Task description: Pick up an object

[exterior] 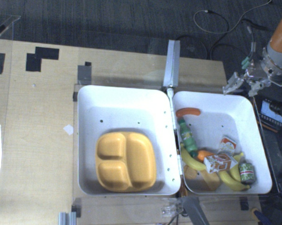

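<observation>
White plastic makes up my two shallow bins, side by side on the wooden bench [33, 128]. The left bin [90, 107] holds one thing: a yellow tray [126, 161] with three compartments, lying toward the near side.

The right bin [234, 109] carries everything else, crowded along its near and left parts. I count one orange-red sausage [189, 112] near the far left corner, one green bottle [187, 137] lying along the left wall, and two bananas: one [193, 161] just below the bottle, the other [232, 178] curving toward the near right corner. One small orange fruit [201, 155] sits against the first banana. There are two little cartons, one [227, 145] by itself and one [221, 163] lying over the bananas. One dark can [246, 173] stands at the right, and one brown lump [208, 179] lies at the near wall; what it is, I cannot tell.

My gripper [239, 81] hangs beyond the far right corner of the right bin, outside its rim, well apart from all these objects. Its fingers look parted, with nothing between them.
</observation>
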Motion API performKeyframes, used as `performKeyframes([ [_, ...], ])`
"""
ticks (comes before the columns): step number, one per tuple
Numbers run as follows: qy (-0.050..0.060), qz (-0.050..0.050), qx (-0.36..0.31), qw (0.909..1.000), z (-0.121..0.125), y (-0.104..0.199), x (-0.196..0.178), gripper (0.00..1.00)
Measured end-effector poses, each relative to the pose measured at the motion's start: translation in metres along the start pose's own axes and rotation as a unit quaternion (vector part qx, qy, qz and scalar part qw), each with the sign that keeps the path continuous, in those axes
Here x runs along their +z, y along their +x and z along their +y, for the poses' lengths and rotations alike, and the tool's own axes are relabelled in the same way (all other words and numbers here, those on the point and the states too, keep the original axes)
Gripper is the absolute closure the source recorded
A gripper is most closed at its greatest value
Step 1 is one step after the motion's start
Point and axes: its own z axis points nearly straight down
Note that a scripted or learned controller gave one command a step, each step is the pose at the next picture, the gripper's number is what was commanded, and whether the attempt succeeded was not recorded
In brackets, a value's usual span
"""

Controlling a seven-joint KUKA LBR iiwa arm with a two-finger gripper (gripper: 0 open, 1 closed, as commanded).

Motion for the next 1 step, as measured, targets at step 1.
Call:
performKeyframes([
  [1,-0.001,0.000,0.001,1.0000,-0.0148,0.0298,0.1789,0.00],
])
